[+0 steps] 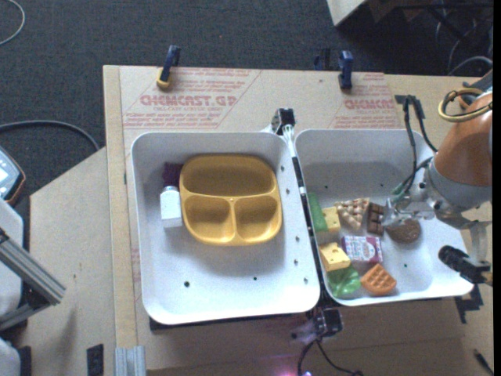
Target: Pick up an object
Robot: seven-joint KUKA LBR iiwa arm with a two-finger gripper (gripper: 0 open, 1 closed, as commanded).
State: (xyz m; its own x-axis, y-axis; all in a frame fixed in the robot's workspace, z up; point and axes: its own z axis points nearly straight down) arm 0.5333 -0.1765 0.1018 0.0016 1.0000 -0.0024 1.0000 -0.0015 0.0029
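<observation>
In the left bin (149, 288) a yellow divided plate (230, 199) sits untouched. In the right bin (352, 151), toy foods cluster along its left and front edges. The hand (398, 215) hovers just above a brown cookie (405, 231); whether it is clenched I cannot tell. Nothing looks lifted yet.

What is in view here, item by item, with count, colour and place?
bins: 2, white, side by side on the bench
tray: 1, yellow, three compartments, in the left bin
bottle: 1, white, left of the tray
purple item: 1, behind the bottle, kind unclear
toy foods: a cluster, mixed colours, front of the right bin
cheese: 1, yellow, in the cluster
waffle: 1, orange, front of the cluster
cookie: 1, brown, right of the cluster
clamps: 2, blue, at the board's far edge
arm: 1, grey and orange, over the right bin
pincer: 1, just above the cookie
</observation>
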